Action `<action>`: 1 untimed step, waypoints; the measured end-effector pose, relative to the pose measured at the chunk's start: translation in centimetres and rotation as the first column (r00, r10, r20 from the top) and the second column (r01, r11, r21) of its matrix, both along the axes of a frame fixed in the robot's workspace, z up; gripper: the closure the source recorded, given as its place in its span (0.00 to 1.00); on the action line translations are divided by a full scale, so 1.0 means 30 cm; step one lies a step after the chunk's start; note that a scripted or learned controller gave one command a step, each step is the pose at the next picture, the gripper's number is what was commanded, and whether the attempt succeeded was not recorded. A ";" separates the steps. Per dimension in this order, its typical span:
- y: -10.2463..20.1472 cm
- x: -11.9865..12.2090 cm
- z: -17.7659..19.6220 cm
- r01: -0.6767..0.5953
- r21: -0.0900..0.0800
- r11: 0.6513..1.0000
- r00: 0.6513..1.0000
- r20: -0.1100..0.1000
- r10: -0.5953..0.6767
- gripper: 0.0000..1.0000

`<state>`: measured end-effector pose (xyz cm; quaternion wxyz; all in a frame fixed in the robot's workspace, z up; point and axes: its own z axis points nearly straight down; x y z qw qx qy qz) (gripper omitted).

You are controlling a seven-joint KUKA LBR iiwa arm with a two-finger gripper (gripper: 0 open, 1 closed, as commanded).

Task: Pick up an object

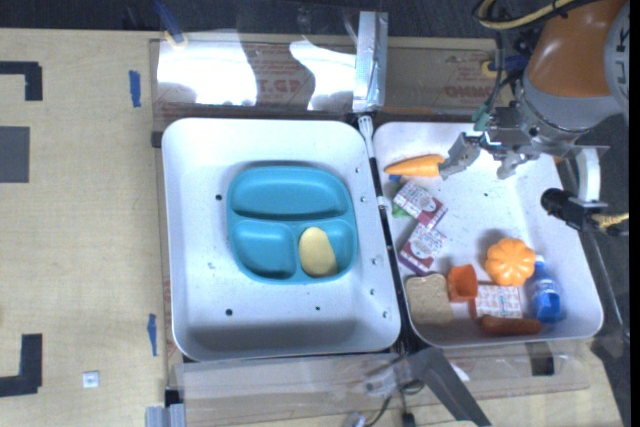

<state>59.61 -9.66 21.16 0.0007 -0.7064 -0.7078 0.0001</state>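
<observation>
Right bin (575,315): orange carrot (415,166) lies just left of spread jaws.

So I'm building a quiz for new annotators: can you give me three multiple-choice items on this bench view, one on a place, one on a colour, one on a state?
1. Where does the yellow lemon-like object lie?
A. In a compartment of the blue tray
B. Beside the pumpkin
C. On the bench outside the bins

2. What colour is the divided tray in the left bin?
A. Red
B. Blue
C. Green

3. How do the fingers of the gripper stand?
A. Shut on the carrot
B. Shut on the bread slice
C. Spread apart, holding nothing

Answers: 1 A, it sits in the tray's lower right compartment. 2 B, the tray is plainly blue. 3 C, the fingers are apart over the right bin, with the carrot lying just beside them.
</observation>
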 end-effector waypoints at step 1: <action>0.007 0.191 0.312 0.194 -0.001 0.981 0.981 0.008 -0.194 0.00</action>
